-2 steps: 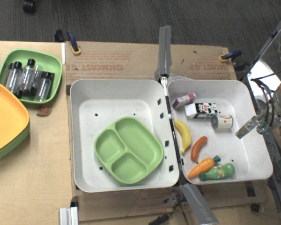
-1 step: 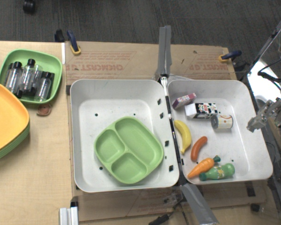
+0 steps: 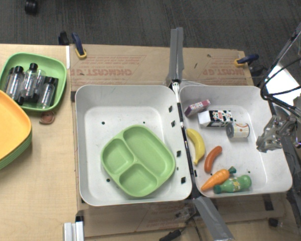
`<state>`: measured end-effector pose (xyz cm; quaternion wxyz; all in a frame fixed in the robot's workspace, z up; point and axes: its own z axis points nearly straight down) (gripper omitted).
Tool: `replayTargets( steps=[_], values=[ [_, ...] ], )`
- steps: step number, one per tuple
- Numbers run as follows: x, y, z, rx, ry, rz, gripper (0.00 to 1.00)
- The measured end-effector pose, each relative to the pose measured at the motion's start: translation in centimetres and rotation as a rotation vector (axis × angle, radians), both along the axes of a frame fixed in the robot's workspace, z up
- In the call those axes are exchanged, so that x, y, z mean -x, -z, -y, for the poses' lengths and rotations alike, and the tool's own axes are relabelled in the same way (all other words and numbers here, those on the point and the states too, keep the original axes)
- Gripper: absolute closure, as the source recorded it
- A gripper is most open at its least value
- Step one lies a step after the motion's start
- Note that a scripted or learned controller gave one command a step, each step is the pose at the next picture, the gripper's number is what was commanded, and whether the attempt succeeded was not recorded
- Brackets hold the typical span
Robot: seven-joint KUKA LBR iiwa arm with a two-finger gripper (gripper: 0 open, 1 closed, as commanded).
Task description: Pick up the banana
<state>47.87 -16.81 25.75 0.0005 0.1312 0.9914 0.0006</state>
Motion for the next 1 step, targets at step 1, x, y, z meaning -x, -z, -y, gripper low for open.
replayTargets(
  steps=[1],
  values=[
    [-0.05,0.64,-1.42,0.001,-0.402,0.002,1.00]
  ],
)
